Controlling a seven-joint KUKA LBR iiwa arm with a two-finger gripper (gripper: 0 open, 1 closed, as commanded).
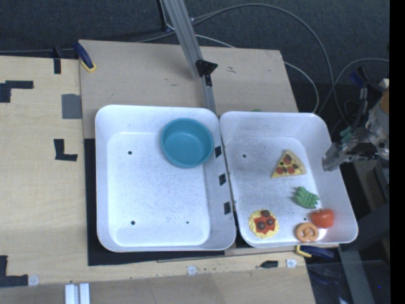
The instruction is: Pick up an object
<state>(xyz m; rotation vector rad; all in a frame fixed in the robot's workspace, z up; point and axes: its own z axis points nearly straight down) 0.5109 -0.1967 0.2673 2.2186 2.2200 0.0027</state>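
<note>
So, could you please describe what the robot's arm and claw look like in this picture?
Little of it is clear. The claw is a dark grey, angular metal piece at the right bin's right rim. Behind it the arm appears as pale grey and off-white housing, with thin dark cables looping around and above it. No markings are legible at this size.

Even, diffuse overhead light is falling on the two shallow white plastic bins, which are reading bright without glare. The round blue plastic bowl is casting only a faint shadow. Beyond the bins, the dark floor is looking dim, and the whole frame is appearing soft and grainy.
</note>
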